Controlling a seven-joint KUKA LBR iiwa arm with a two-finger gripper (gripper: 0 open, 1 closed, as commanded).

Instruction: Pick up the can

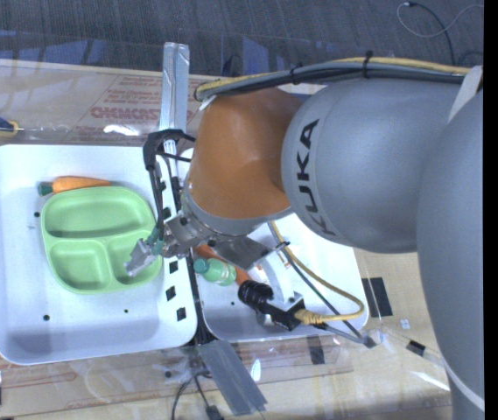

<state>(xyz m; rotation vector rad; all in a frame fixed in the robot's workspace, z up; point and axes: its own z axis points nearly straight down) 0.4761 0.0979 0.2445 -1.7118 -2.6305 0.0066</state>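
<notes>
Arm: the grey KUKA arm [380, 147] reaches in from the right, its orange band [235, 160] hanging over the divide between the two bins.
Gripper: the gripper [148, 254] sits low over the left bin's right edge, above the right rim of the green tray — whether it is open or closed, or has hold of anything, cannot be told from here.
Left bin: the white left bin [21, 322] carries a green divided tray [91, 234] in its upper middle, with an orange carrot-like piece [78, 183] just beyond the tray's far edge.
Right bin: the white right bin [231, 322] is largely covered by the arm; a small green bottle-like object [215, 272] with an orange piece beside it lies near its left edge.
Can: no object can be told for certain to be a can — the arm hides much of the right bin.
Cable: a yellow cable [327, 283] loops from the wrist across the right bin.
</notes>
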